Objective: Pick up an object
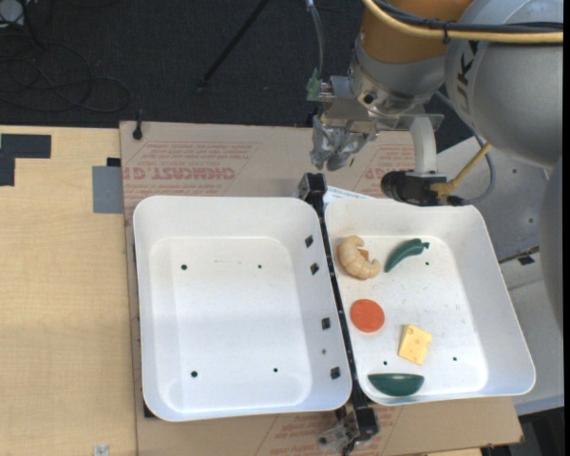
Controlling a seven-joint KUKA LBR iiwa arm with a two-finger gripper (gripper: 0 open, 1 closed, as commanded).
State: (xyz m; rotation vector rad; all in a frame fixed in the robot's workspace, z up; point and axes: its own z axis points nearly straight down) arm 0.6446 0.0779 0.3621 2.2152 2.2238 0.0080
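Observation:
The right bin (499, 283) holds a tan croissant (358, 257) near its left wall, a green chili pepper (406, 253) beside it, a red-orange disc (367, 315), a yellow cheese wedge (415, 344) and a dark green curved piece (395, 383) at the front rim. My gripper (337, 156) hangs high above the back edge of the bins, over the cardboard, well clear of all these objects. Nothing shows between its fingers.
The left bin (157, 293) sits directly beside the right one, joined by a black clipped divider (321, 269). Cardboard (209, 164) lies under both bins. A wooden bench top (47, 283) extends to the left. The arm's bulky grey body (513, 55) fills the upper right.

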